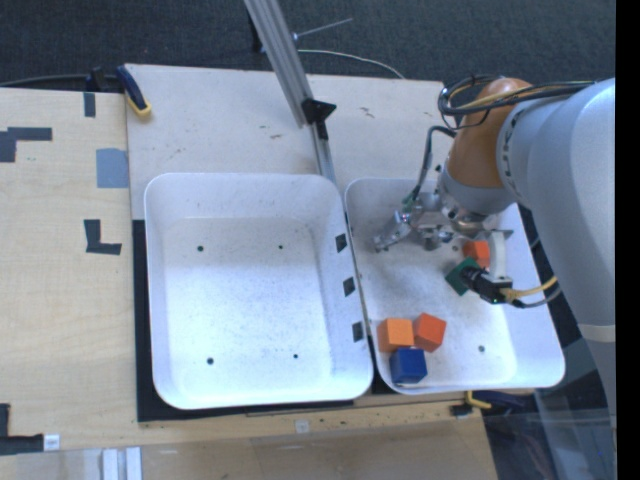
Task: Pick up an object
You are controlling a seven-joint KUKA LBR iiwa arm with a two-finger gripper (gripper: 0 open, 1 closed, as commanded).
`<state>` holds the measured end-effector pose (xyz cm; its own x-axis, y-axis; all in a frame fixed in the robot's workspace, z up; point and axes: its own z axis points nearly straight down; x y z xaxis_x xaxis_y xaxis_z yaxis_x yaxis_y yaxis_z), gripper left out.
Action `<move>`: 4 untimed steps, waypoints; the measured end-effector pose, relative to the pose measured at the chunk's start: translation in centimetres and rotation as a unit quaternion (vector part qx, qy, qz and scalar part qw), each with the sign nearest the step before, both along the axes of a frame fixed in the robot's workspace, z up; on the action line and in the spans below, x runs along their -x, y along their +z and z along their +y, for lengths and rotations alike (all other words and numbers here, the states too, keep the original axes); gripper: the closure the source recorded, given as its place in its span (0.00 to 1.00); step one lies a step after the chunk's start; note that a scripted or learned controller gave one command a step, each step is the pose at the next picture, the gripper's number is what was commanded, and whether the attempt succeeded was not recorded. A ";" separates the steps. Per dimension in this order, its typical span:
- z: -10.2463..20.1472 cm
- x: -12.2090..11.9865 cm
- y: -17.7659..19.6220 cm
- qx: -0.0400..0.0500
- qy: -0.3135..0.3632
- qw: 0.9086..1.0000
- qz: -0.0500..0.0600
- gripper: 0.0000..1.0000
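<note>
Orange blocks (413, 332), blue block (408, 365) touching, right bin (540, 363).

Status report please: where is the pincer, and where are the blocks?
Pincer low in right bin, grip unclear. Orange blocks and blue block near front edge, untouched.

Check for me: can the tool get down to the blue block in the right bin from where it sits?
Probably yes. The blue block lies uncovered near the right bin's front wall, with two orange blocks touching behind it. The tool is over the same bin.
</note>
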<state>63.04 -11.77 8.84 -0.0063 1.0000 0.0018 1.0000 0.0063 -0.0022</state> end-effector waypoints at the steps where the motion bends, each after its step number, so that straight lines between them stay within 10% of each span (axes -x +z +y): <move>1: -2.1 -3.4 -0.6 -0.011 -0.011 0.999 0.047 0.00; 2: -0.8 -1.5 -0.1 0.000 -0.005 1.000 0.010 0.00; 3: -6.8 -3.5 -0.7 -0.019 -0.010 0.999 0.045 0.00; 4: -8.0 1.3 0.4 -0.007 0.000 1.000 0.000 0.00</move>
